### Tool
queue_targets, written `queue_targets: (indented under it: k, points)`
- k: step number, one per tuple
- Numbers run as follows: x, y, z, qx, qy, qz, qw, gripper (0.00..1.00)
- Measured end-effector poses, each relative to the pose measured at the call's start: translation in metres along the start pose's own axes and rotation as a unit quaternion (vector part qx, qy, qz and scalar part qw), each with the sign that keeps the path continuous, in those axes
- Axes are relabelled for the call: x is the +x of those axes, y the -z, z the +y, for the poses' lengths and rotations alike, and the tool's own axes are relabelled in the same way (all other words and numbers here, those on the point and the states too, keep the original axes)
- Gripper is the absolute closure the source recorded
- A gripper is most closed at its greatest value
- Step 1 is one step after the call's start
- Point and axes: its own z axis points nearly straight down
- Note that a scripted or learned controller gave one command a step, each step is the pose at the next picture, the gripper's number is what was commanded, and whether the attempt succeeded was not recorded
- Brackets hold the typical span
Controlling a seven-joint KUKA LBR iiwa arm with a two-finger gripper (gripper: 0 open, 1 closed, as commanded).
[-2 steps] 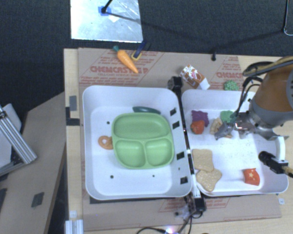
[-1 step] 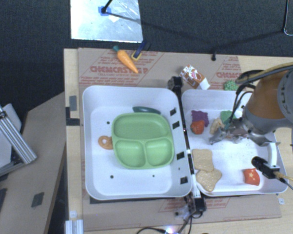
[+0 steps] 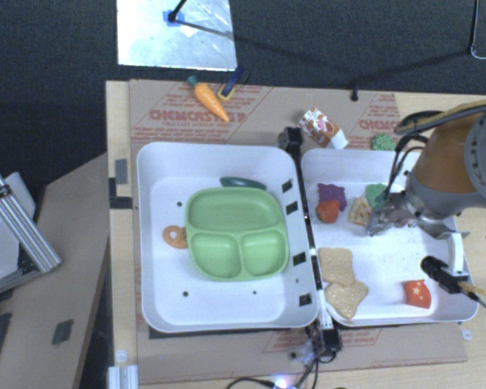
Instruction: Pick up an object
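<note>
The tool (image 3: 378, 217) is low in the right bin (image 3: 389, 282), just beside a cracker (image 3: 360, 211) and a green piece (image 3: 376, 193); its state cannot be told. The step seems the reach; closing on one item comes next.

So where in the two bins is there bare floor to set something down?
Left bin: bare strip along the near wall, below the green tray. Right bin: open floor between the crackers and the red piece. The far end is crowded around the claw.
</note>
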Motion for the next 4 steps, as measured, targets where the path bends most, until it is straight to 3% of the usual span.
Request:
queue_targets:
  k: [3,4]
  points:
    - [0.004,0.131,0.000,0.000,0.002,0.000,1.0000,1.00]
    - [0.064,0.138,0.012,0.000,0.004,0.001,1.0000,1.00]
